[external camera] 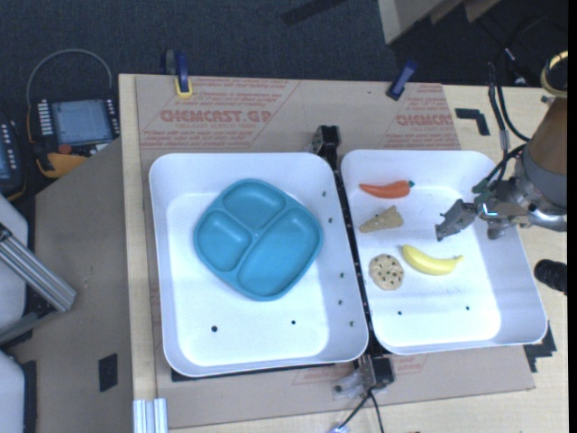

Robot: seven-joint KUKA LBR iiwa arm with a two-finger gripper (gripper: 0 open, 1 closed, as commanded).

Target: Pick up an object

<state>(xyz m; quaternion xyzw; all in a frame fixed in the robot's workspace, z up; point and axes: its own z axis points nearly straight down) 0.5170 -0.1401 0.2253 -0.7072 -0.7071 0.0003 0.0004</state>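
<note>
Where the right bin (514,327) sits on the desk (135,242), lying inside: banana (430,260), cookie (387,271), tan wedge (381,220) and red pepper (386,188), all a little apart. Reaching in from the right over that bin, just right of the banana and above it, pincer (473,219) spread open with nothing between the fingers. Over in the left bin (180,332), blue plate (259,238) with three parts.
</note>
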